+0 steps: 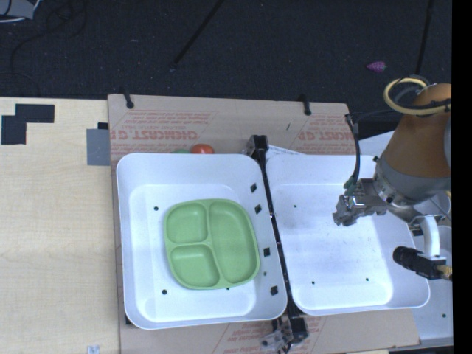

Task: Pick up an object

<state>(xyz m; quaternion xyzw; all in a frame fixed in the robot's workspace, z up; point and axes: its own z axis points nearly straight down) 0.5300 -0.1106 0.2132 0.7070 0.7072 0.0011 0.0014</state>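
A light green divided plate (211, 243) with three compartments lies flat in the left bin (140, 198), near its middle. My gripper (346, 214) hangs over the right bin (324, 286), toward its right half, well apart from the plate. Nothing shows between the gripper and the bin floor beneath it. The grey arm with its orange band comes in from the right above the gripper.
A small red and green thing (198, 150) lies on the cardboard just behind the left bin's back rim. A black divider rail (267, 220) runs between the two bins. The wooden bench top (51, 227) extends to the left.
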